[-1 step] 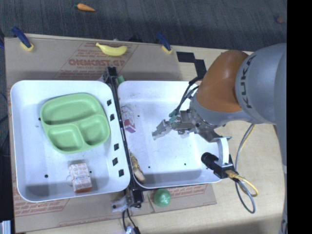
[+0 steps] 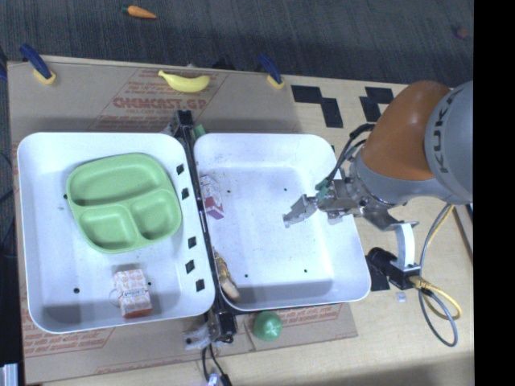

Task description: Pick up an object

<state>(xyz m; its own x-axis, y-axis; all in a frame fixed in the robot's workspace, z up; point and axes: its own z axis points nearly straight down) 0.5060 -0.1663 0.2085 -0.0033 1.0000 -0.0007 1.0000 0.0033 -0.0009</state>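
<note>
My gripper [image 2: 296, 213] hangs over the middle of the right bin [image 2: 265, 155], reaching in from the right, with bare white floor under it. A small pink and white scrap [image 2: 213, 203] lies at that bin's left wall. A tan object [image 2: 225, 281] rests against the divider near the front left corner. In the left bin [image 2: 36, 240] sit a green divided plate [image 2: 123, 199] and a small orange and white carton [image 2: 132, 292]. Nothing shows at the gripper's tip.
A yellow banana [image 2: 185, 80] lies on the cardboard behind the bins. A green ball [image 2: 267, 325] sits in front of the right bin. Blue clamps [image 2: 37, 63] hold the cardboard. Cables [image 2: 434, 300] trail at the right, and an orange carrot [image 2: 141, 11] lies on the floor.
</note>
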